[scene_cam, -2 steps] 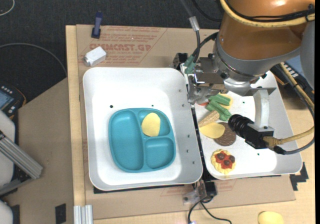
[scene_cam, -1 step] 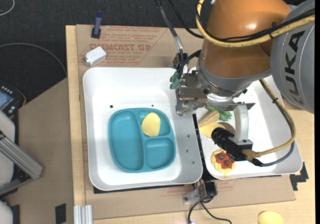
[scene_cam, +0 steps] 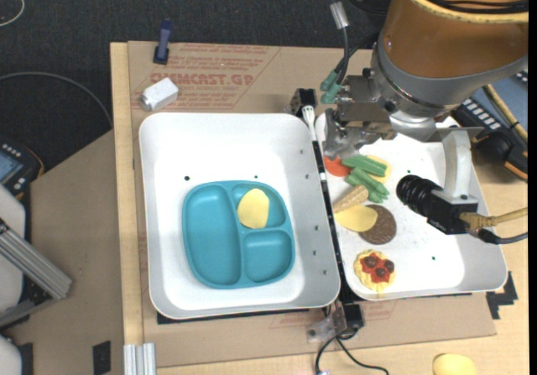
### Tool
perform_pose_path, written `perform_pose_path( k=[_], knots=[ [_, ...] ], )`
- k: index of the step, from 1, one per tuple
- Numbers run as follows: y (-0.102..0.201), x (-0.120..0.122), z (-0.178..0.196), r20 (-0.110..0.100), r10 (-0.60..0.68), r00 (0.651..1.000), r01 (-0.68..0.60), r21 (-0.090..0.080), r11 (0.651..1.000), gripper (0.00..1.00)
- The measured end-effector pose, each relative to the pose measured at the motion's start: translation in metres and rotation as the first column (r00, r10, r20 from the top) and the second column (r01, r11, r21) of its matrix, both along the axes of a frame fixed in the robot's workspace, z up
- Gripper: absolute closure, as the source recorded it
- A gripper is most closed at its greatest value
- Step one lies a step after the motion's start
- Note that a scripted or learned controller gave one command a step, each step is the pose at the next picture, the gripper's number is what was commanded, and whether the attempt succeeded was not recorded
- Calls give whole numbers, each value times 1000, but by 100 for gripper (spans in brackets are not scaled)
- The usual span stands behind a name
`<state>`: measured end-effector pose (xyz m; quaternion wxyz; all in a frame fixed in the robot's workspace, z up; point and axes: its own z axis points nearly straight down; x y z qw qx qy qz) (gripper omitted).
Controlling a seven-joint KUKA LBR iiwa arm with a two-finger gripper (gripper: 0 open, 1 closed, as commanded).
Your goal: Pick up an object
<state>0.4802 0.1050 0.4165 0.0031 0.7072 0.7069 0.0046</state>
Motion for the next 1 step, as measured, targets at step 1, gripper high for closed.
perform_pose_path(
  k=[1],
  knots=[
    [1,0,6,-7,2,1000,-2,-2,1000,100]
  ],
)
